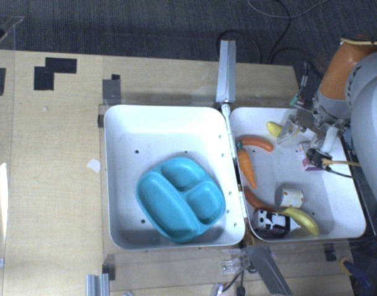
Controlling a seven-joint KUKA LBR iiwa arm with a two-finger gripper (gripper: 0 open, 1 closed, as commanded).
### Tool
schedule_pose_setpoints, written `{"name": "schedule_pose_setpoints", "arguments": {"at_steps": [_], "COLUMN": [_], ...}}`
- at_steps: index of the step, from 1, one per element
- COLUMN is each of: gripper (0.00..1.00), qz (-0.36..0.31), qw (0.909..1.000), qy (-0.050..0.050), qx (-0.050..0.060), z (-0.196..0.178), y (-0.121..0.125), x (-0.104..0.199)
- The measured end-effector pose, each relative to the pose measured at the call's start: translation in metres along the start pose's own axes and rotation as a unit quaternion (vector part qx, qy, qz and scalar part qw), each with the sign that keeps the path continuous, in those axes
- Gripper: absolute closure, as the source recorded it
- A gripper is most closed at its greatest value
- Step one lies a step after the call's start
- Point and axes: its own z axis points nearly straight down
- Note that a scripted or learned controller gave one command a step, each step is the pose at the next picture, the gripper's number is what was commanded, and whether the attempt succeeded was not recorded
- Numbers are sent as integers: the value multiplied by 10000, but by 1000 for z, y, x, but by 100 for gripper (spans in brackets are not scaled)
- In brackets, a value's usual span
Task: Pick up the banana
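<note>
The yellow banana (302,220) lies flat in the right bin (342,202), near its front wall. A small tin can (290,196) touches the banana's upper left side. My gripper (292,130) hangs over the back of the right bin, far from the banana, next to a small yellow fruit (273,128). Nothing shows in its grasp.
The right bin also holds an orange sausage (256,143), a carrot (247,168), a red-brown sausage (256,200) and a black-and-white item (271,222) by the front left corner. A blue divided plate (179,197) lies in the left bin (133,128). A metal divider post (226,73) stands between the bins.
</note>
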Motion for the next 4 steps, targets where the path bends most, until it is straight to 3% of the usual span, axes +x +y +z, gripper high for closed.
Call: {"name": "schedule_pose_setpoints", "arguments": {"at_steps": [4], "gripper": [0], "qz": [-203], "qw": [9998], "qy": [-22], "qx": [-40], "z": [0], "y": [1], "x": [-1]}}
